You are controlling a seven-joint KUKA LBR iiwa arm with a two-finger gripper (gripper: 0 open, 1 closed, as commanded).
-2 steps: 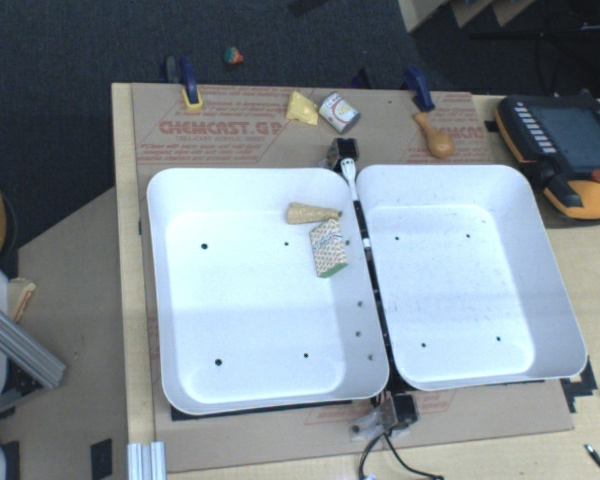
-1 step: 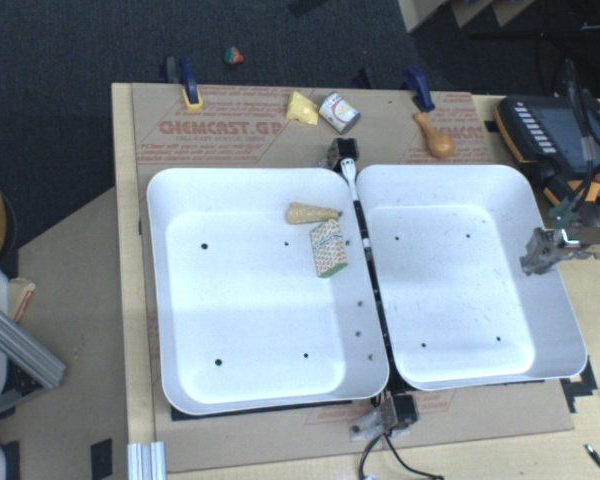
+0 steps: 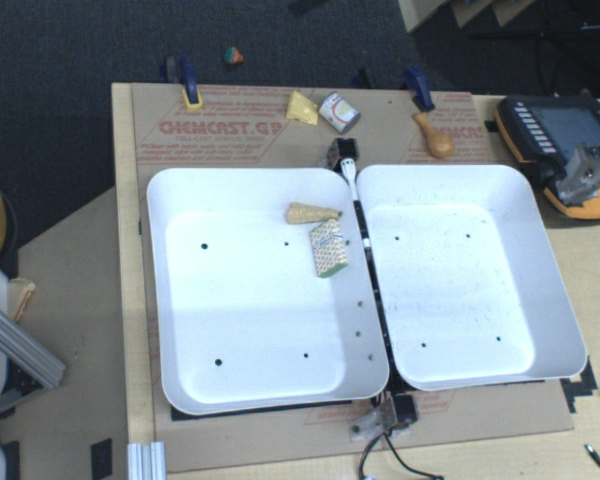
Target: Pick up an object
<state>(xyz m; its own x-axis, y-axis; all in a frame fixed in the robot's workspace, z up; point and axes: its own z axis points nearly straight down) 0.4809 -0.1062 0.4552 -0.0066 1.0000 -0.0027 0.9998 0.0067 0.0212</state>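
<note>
Two objects lie in the left bin point(image 3: 180, 298), near its far right corner. One is a tan cone-shaped piece point(image 3: 310, 213) lying on its side. Just in front of it rests a small patterned green and white packet point(image 3: 328, 247), touching or nearly touching the cone. The right bin point(image 3: 540, 298) stands beside the left one.
Behind the bins on the cardboard sheet lie a yellow wedge point(image 3: 302, 108), a small white box point(image 3: 339, 112) and a wooden-looking brown piece point(image 3: 435, 136). A yellow and black handheld pendant point(image 3: 560, 148) sits at the far right. Blue clamps point(image 3: 187, 80) hold the board's back edge.
</note>
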